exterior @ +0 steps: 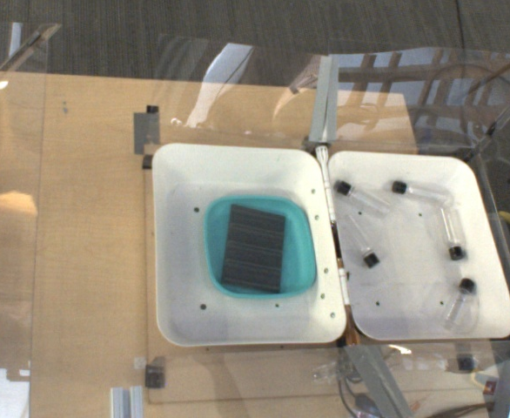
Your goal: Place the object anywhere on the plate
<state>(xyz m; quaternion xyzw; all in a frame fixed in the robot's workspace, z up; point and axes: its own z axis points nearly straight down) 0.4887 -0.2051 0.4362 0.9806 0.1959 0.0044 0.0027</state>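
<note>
A dark grey ribbed rectangular object (254, 247) lies flat on a teal plate (303, 259) in the left white bin (177, 233). It sits near the plate's middle, its long side running front to back, slightly tilted. In the right white bin (490, 259) lie several clear tubes with black caps, among them one (359, 197) near the bin's back left and one (452, 233) at the right.
A metal divider post (323, 103) stands behind the seam between the bins. Clear plastic guards (229, 68) rise at the back of the wooden bench. Small black brackets (145, 133) sit at the left bin's corners. Cables and fittings show at the lower right.
</note>
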